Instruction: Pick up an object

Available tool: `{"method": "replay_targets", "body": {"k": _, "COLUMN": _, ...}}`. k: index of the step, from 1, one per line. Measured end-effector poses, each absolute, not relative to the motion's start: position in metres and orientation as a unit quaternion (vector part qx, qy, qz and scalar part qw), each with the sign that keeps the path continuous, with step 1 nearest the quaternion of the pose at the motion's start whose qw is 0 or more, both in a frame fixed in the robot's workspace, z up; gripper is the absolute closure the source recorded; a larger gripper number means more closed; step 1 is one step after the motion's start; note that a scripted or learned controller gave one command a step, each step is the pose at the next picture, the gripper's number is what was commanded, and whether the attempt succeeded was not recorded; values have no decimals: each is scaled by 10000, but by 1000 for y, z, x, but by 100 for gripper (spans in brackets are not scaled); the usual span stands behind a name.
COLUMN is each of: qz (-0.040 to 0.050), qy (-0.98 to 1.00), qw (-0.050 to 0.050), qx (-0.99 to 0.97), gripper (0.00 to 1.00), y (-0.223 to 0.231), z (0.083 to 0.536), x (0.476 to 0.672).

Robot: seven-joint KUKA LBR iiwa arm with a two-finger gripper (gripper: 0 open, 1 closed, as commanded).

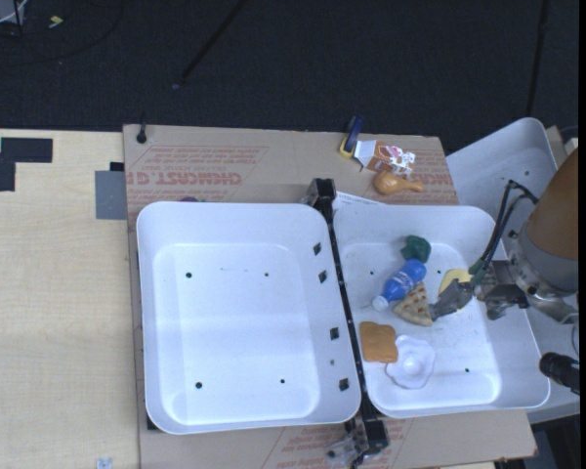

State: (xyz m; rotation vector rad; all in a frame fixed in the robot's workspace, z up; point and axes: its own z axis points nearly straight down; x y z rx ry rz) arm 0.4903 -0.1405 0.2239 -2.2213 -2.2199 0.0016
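Observation:
The right bin holds several small objects. A dark green piece lies toward the back, with a blue bottle just in front of it. A pizza-slice toy lies beside the bottle. A yellow piece sits right at the gripper. Nearer the front are an orange-brown slab and a white lump. My gripper is low in the right bin. Its tip is at the right edge of the pizza slice and just below the yellow piece. Nothing is visibly lifted.
The left bin stands beside the right one, and a black divider strip runs between them. Behind the bins on the cardboard lie an orange toy, a small packet and a blue-yellow clip. The arm covers the right bin's right rim.

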Motion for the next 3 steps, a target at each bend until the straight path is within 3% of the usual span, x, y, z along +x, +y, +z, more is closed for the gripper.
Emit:
{"method": "replay_targets", "body": {"k": 1, "qz": -25, "qy": -7078, "qw": -27, "qx": -7064, "gripper": 0, "y": -92, "z": 99, "x": 552}}
{"method": "replay_targets", "body": {"k": 2, "qz": -8, "qy": -7081, "qw": -5, "qx": -7061, "gripper": 0, "y": -100, "z": 90, "x": 574}}
{"method": "replay_targets", "body": {"k": 3, "qz": -26, "qy": -7062, "qw": -70, "qx": -7080, "gripper": 100, "y": -104, "z": 104, "x": 576}}
